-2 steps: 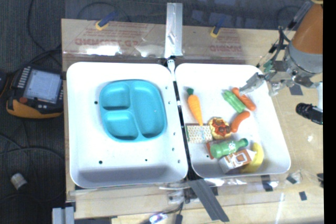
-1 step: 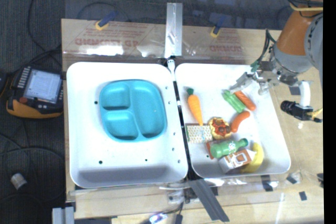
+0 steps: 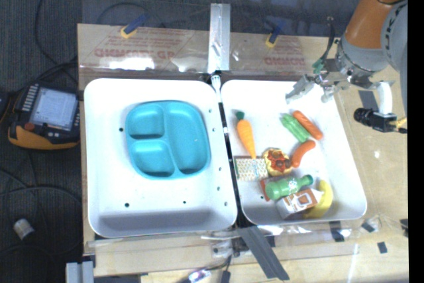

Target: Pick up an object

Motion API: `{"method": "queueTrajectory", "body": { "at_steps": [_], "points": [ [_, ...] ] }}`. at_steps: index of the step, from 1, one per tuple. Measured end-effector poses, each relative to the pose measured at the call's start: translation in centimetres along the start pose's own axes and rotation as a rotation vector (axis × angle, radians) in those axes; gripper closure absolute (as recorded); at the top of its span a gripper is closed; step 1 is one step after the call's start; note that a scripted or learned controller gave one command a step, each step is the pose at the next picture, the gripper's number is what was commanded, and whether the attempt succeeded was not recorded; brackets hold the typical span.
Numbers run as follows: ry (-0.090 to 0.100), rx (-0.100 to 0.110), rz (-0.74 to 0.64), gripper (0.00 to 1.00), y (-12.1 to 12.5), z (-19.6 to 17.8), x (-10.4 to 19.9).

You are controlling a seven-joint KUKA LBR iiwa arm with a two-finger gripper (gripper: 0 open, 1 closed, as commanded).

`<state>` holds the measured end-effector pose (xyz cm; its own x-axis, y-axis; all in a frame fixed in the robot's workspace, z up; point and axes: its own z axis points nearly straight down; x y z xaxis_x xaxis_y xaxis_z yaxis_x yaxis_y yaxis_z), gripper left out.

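My gripper (image 3: 310, 87) hangs over the far right corner of the right bin (image 3: 265, 95), with nothing between its spread fingers. Below it in that bin lie a green pepper (image 3: 293, 127) and an orange-red sausage (image 3: 307, 124) side by side. A carrot (image 3: 246, 134) lies near the bin's left wall. Toward the front sit a pizza slice (image 3: 277, 160), a curved red piece (image 3: 302, 152), a patterned square packet (image 3: 250, 169), a green bottle (image 3: 287, 185), a small carton (image 3: 296, 203) and a banana (image 3: 324, 199).
The left bin (image 3: 106, 202) holds a blue divided plate (image 3: 166, 137). A metal divider post (image 3: 219, 36) stands at the back between the bins. A handheld device (image 3: 45, 116) lies on the floor at the left. Cables run at the right by the arm.
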<state>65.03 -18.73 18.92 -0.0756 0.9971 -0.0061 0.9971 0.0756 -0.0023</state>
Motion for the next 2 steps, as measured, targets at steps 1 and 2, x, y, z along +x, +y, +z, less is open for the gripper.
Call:
{"method": "queueTrajectory", "body": {
  "at_steps": [1, 2],
  "points": [
    [0.008, -0.004, 0.077, 0.00, 0.78, 9.32, -1.88],
    [0.002, -0.002, 0.075, 1.00, 0.72, 8.50, -1.94]
  ]
}}
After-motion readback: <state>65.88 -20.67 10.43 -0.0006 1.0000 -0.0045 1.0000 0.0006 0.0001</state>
